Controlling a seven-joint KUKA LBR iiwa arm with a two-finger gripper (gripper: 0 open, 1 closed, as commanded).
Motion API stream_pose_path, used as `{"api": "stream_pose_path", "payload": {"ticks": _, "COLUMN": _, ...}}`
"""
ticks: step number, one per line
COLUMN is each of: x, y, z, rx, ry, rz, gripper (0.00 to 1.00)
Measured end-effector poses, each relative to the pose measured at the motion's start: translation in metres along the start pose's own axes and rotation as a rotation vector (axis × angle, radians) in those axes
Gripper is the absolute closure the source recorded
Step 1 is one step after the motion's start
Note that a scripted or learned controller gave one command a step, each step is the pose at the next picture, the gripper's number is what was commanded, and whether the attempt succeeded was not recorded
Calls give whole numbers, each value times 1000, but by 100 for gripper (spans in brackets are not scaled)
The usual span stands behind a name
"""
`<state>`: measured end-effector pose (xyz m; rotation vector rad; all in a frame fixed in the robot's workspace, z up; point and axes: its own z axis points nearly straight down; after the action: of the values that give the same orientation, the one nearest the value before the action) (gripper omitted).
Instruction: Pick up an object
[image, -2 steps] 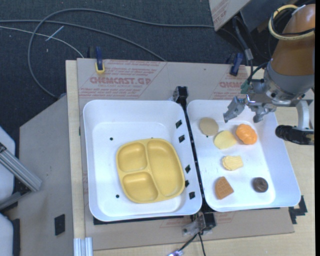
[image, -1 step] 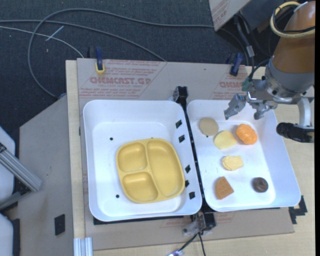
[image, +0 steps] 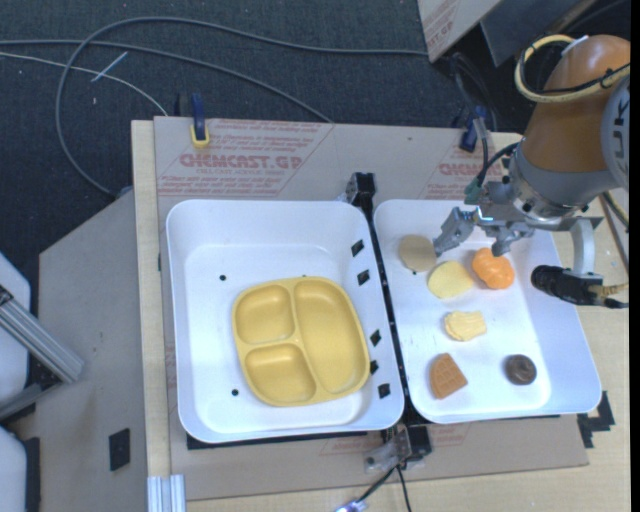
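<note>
The task is standing at its opening stage — nothing is being carried, and every object is lying flat on a bin floor. The arm (image: 570, 130) is reaching in over the far end of the right bin (image: 570, 390), and the hand (image: 482, 238) is hanging there with its two fingers spread apart and nothing between them. One fingertip is pointing toward the tan round piece (image: 416, 252); the other is sitting just beside the orange fruit-shaped piece (image: 493, 269), though whether it is touching cannot be told. Closing on an item and lifting it are both remaining, in my judgement. The right bin is holding six loose items: the tan piece and the orange piece at the far end, a pale yellow piece (image: 450, 280) just beside them, a small ridged cream piece (image: 465, 325) near the middle, and toward the near end an orange-brown wedge (image: 447, 376) and a dark brown round piece (image: 519, 370), set apart. The left bin (image: 190, 300) is holding one thing — a yellow three-compartment tray (image: 298, 340), its compartments bare. Both bins are resting side by side on the bench (image: 250, 150).
</note>
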<state>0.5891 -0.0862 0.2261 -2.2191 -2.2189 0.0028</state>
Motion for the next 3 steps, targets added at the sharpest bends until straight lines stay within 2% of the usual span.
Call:
{"api": "stream_pose_path", "payload": {"ticks": 1, "x": -1, "y": 1, "z": 42, "rx": 1, "ry": 0, "rz": 0, "gripper": 0}}
{"api": "stream_pose_path", "payload": {"ticks": 2, "x": -6, "y": -2, "z": 102, "rx": 1, "ry": 1, "rz": 1, "gripper": 0}}
{"api": "stream_pose_path", "payload": {"ticks": 3, "x": -5, "y": -1, "z": 88, "rx": -4, "ry": 0, "rz": 1, "gripper": 100}}
